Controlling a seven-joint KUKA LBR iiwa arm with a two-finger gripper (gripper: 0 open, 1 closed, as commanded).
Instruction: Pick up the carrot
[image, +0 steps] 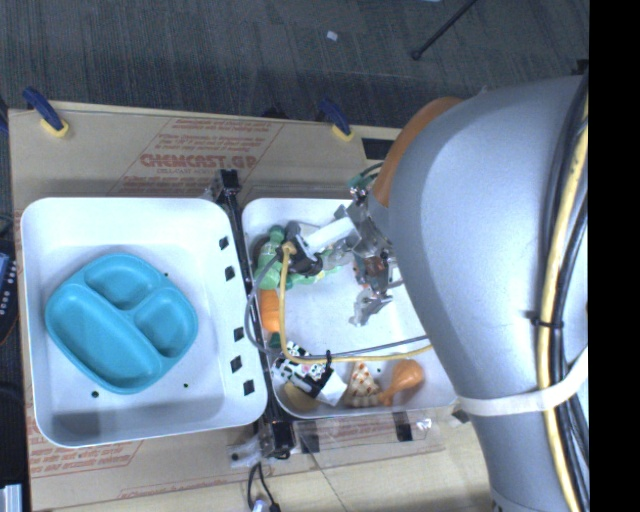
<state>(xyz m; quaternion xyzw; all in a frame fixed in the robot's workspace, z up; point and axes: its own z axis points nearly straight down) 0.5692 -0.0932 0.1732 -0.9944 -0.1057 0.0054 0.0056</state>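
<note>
The carrot (268, 310) is a short orange piece lying against the left wall of the right bin (330, 325), just below a green toy (269, 257). My gripper (366, 300) hangs over the middle of the same bin, to the right of the carrot and apart from it. Nothing shows between its tips. The big grey arm (490, 270) covers the right side of that bin.
The left bin (60, 410) holds a blue divided plate (120, 320). Along the right bin's front edge lie a black-and-white toy (303, 372), a pizza slice (362, 381) and a brown drumstick-like piece (405, 378). A yellow cable (284, 300) loops past the carrot.
</note>
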